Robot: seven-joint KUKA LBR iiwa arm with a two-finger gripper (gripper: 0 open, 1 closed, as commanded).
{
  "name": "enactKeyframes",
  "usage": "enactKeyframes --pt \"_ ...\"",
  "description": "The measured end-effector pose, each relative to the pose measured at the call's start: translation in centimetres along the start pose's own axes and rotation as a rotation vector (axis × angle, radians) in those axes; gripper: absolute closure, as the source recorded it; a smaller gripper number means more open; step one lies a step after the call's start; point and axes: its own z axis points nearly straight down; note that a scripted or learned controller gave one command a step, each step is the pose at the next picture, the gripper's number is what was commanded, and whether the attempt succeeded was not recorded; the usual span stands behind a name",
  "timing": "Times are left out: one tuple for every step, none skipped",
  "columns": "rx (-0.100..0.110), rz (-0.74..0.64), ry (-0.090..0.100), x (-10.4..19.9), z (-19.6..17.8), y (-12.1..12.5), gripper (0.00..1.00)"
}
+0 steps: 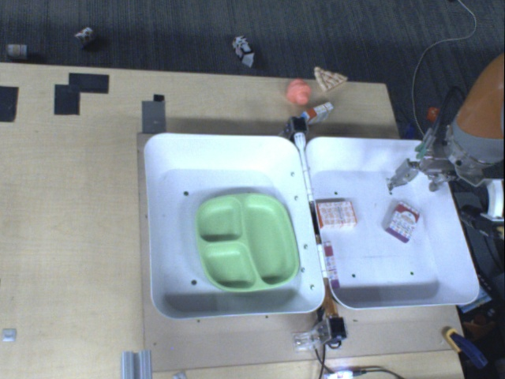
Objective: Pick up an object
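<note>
Two small packets lie in the right bin: a squarish one with a red-and-white pattern near the bin's left wall, and a maroon-edged one to its right. My gripper hangs over the bin's upper right part, above and slightly right of the maroon-edged packet. Its two fingers are spread apart with nothing between them. The grey arm with its orange band reaches in from the right.
The left bin holds a green divided plate. On the bench beyond the bins lie a pink ball, a wedge-shaped item and a small tube. Cables run along the right side.
</note>
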Motion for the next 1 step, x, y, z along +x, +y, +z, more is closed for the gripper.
enactKeyframes --pt "-0.013 0.001 -0.007 3.12 4.81 -7.01 0.0"
